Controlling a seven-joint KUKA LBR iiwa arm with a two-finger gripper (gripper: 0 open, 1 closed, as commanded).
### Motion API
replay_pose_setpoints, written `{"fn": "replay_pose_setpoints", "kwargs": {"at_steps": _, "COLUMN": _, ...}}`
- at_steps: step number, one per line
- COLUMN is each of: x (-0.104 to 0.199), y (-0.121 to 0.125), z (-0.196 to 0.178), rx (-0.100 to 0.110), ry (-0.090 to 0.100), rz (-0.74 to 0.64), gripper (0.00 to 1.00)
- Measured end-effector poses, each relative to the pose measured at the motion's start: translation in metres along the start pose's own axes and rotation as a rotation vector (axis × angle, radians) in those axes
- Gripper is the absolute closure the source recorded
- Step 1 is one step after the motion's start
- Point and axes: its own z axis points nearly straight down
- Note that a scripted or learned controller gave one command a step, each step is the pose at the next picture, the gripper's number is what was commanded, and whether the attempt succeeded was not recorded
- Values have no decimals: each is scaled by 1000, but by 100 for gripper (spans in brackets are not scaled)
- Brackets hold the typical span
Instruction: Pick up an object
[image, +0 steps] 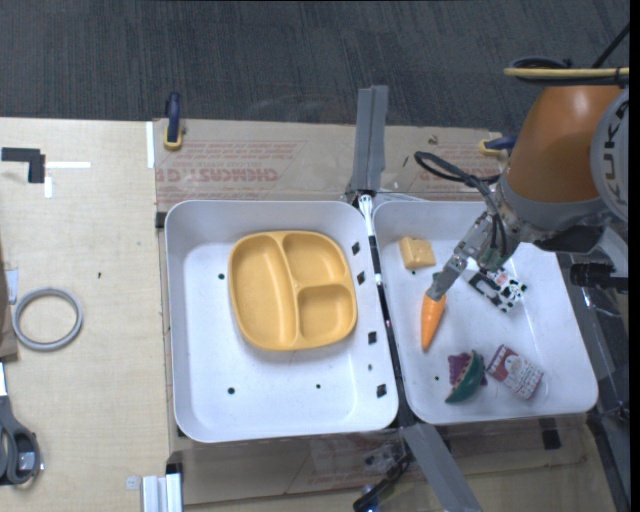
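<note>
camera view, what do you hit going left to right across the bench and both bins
grey tape ring → yellow divided plate in the left bin → toy carrot in the right bin → toy radish → small red and white packet

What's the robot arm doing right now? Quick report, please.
Gripper low in right bin, at carrot top. Nothing lifted. Yellow cheese block close by.

A divided plate lies in the left bin. The right bin holds a carrot, a block behind it, and a packet nearer front. A tape ring lies on the surface, far left.
</note>
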Motion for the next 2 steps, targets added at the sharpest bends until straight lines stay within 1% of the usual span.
{"fn": "replay_pose_setpoints", "kwargs": {"at_steps": 1, "x": 24, "y": -18, "z": -27, "rx": -1, "ry": 2, "rz": -190, "gripper": 0}}
{"fn": "replay_pose_setpoints", "kwargs": {"at_steps": 2, "x": -39, "y": 50, "z": 9, "rx": -1, "ry": 1, "rz": -28, "gripper": 0}}
